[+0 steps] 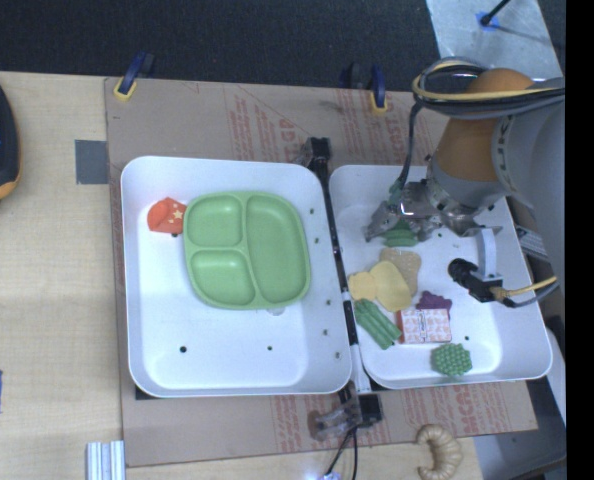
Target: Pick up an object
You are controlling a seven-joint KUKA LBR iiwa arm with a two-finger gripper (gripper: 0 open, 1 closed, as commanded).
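Pincer (405, 218) sits low over a small green piece (401, 236) just beyond the yellow toy (381, 284) in the right bin (522, 338); its opening cannot be told; piece judged light, rigid, best pinched across its narrow width.

Light green divided plate (247, 248), red-orange star-marked toy (165, 216), white bins (147, 358), dark green knobbly ball (451, 359)

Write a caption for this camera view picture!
Robot tool reaching into the right bin of toys, beside a green plate.
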